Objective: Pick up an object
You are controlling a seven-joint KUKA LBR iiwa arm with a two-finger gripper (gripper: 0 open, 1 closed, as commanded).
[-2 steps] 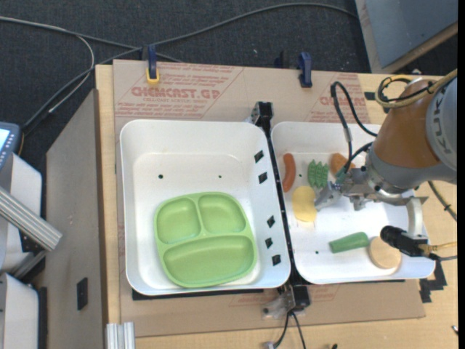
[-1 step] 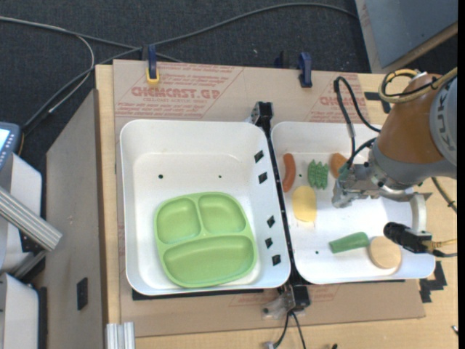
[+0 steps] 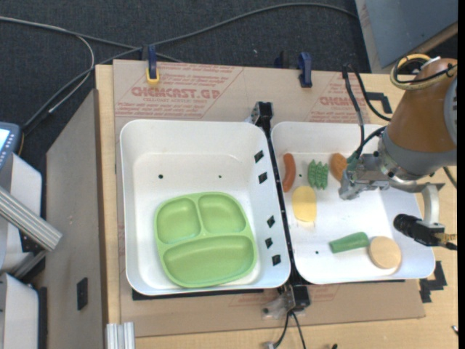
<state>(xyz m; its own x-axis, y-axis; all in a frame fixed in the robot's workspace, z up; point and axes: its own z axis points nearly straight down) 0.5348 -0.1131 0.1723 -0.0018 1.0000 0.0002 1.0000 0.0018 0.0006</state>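
Since the gripper (image 3: pixel 352 185) hangs over the right bin's (image 3: pixel 341 267) far edge, the orange piece (image 3: pixel 338 165) sits just beside it, toward the far-left; grip state's impossible to tell.

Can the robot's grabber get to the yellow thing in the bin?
Probably yes. The yellow piece lies flat in the right bin, nothing on top of it, and the gripper hangs just to its right with open floor between.

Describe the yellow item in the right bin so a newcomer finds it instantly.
Look in the right bin, near its left wall. The yellow piece lies just below the orange-red sausage and the spiky green piece. It is the only pale yellow, rounded block there.
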